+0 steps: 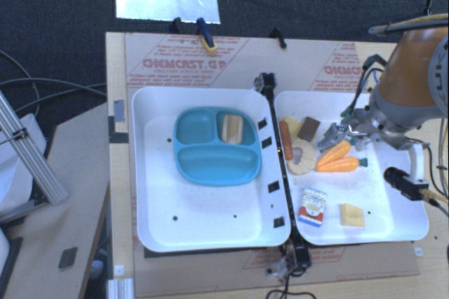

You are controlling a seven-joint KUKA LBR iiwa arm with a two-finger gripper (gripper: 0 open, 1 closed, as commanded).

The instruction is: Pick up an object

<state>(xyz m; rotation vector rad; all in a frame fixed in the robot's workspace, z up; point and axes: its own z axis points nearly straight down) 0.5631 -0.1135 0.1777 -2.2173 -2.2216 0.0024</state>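
Since the task names no particular object, the nearest candidates come first: in the near part of the right-hand shallow white bin [403,224] lie a small printed carton with a red and blue label [313,207] and, just to its right, a pale yellow wedge like a toy cheese slice [352,215]. Farther in, two orange toy carrots [338,158] lie side by side near the bin's middle, beside a beige ring-shaped piece [303,156], a reddish sausage-shaped toy [285,139] along the left wall, and a brown block [309,127] behind them.

Across the divider, the left white bin [158,220] holds a blue compartment tray [216,147] with a tan bread-like slice [232,128] standing in its far right compartment.

Over the carrots hangs the pincer [335,135], metal fingers pointing down-left at the upper carrot's thick end; whether they are parted or closed I cannot tell, and nothing is visibly held.

Judging by looks, the carrots are light, stiff plastic, smooth and tapered, so they may squirt out of a squeeze near the tip. A hold across the thick middle seems safest.

Beyond the bins, the cardboard-covered counter [231,59] carries clamps at its far edge.
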